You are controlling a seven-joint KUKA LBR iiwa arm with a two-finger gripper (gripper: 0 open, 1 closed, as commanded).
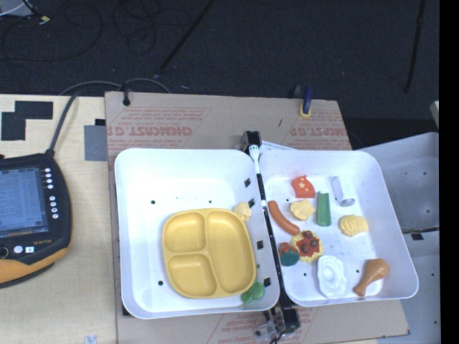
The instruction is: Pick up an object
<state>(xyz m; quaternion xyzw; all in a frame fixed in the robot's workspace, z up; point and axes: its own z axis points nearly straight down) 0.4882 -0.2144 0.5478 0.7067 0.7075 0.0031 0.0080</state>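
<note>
Far left: a teach pendant with an orange underside lies on the table, screen lit.

A cardboard sheet lies under both bins.

Left bin: a yellow divided plate with three compartments sits toward the bin's near right. A small pale yellow piece touches the plate's far right corner. A green toy piece lies at its near right corner, against the bin wall.

Right bin, candidates for the pick, all toy foods:
- toy sausage, lying at a slant near the left wall
- red and teal piece just below it, touching a pizza-like round
- red strawberry-like piece above a pale yellow crinkled piece
- green stick, lengthwise, just beside that
- grey cylinder toward the far side
- yellow corn piece right of centre
- white fried egg near the front wall
- brown drumstick beside the egg, at the near right corner

Every piece rests on the bin floor.

Hand: state cannot be told.
</note>
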